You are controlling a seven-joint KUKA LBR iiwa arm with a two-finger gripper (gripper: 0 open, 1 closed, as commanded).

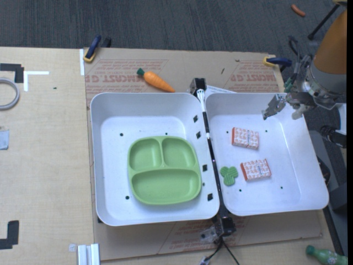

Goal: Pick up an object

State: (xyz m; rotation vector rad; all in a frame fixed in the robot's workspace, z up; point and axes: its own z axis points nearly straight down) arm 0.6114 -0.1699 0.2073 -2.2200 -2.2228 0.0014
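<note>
Two small orange-and-white packets lie in the right bin [309, 164]: one packet [245, 138] toward the back, the other packet [255, 169] nearer the front. A green broccoli-like toy [229, 174] rests just left of the front packet. My gripper [284, 107] hangs over the bin's back right corner, up and to the right of the back packet. Its two fingers stand apart with nothing between them.
The left bin [105, 148] holds a green divided plate [164, 170]. A toy carrot [156, 80] lies on the cardboard behind the left bin. Blue-and-yellow clamps [92, 48] [277, 62] sit at the cardboard's back corners. A green object [325, 254] lies at the bottom right.
</note>
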